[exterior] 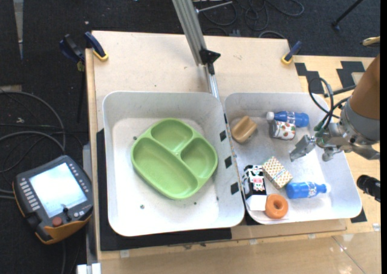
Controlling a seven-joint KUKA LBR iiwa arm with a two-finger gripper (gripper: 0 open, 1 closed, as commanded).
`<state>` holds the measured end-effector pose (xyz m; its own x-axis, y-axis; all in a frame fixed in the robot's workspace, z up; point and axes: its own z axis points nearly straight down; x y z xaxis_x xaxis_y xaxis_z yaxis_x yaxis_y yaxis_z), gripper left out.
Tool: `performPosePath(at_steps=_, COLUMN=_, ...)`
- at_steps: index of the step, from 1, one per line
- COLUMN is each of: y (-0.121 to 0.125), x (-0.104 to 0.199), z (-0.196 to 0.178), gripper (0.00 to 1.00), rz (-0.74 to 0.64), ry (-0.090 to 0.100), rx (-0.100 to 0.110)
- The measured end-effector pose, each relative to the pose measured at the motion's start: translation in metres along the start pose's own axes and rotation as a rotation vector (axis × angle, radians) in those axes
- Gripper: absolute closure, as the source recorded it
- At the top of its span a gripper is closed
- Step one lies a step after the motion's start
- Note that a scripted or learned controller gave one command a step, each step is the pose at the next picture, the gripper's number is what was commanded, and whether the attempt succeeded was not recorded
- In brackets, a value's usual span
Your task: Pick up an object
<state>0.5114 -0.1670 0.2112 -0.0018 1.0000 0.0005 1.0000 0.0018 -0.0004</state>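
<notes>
My gripper (315,149) hangs over the right side of the right bin (346,173), its two grey fingers spread open with nothing between them. Below it lie a blue bottle (306,190) and a checkered box (277,172). Up and to its left sit a small spotted cup (282,130) and a second blue bottle (290,118). A tan bread-like piece (243,129) rests near the bin's left wall. An orange doughnut (277,206) and a black-and-white carton (255,181) are at the front.
The left bin (121,206) holds a green divided plate (174,158). A slanted metal pole (188,16) runs down to the ridge between the bins. A teach pendant (54,197) lies off the bench at left.
</notes>
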Motion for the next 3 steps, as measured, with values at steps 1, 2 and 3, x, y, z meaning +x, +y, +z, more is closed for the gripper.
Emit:
performPosePath(at_steps=1, y=0.000, x=0.000, z=0.000, gripper=0.00, rz=0.001, ry=0.000, rx=0.000)
performPosePath(at_steps=2, y=0.007, x=-0.005, z=0.050, gripper=0.00, rz=0.002, ry=0.000, rx=0.004)
performPosePath(at_steps=3, y=0.005, x=-0.007, z=0.109, gripper=0.00, rz=0.004, ry=0.003, rx=-0.003)
